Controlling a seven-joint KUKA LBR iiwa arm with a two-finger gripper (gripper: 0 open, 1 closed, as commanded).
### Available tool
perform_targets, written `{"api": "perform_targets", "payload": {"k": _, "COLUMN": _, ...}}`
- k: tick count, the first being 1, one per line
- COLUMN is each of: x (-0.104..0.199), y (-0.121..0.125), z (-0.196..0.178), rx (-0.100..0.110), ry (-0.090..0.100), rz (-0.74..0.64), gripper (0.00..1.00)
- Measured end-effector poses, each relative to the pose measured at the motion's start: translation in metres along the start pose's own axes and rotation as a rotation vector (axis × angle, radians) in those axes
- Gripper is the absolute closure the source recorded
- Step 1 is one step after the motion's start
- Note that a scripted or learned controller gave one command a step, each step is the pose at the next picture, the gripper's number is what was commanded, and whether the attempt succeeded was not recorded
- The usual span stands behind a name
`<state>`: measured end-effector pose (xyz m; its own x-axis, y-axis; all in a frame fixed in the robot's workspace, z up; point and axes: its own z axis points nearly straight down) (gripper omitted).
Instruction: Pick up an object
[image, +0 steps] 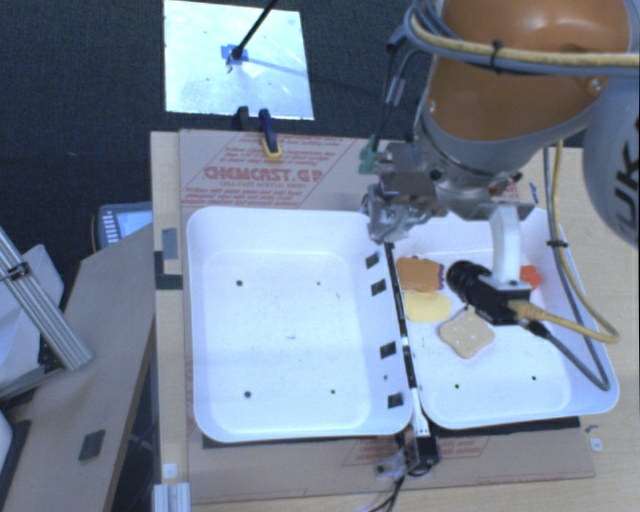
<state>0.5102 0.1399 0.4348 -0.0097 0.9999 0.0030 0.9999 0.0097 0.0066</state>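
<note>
gripper (385, 226) hangs over the far left corner of the right bin (530, 400), at its rim; its opening cannot be told. toast slice (466, 335) lies mid-bin, yellow piece (428, 307) touching it, bare floor toward the near rim.

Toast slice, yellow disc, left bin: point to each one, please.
toast slice (466, 336): camera view, centre of its top face.
yellow disc (428, 309): camera view, centre of its visible face.
left bin (290, 330): camera view, bare floor.
</note>
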Motion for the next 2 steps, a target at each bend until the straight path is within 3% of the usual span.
{"api": "perform_targets", "payload": {"k": 1, "x": 0.045, "y": -0.024, "z": -0.008, "rx": 0.005, "ry": 0.000, "rz": 0.001, "gripper": 1.00}}
{"api": "perform_targets", "payload": {"k": 2, "x": 0.064, "y": 0.011, "z": -0.106, "rx": -0.007, "ry": 0.003, "rz": 0.003, "gripper": 1.00}}
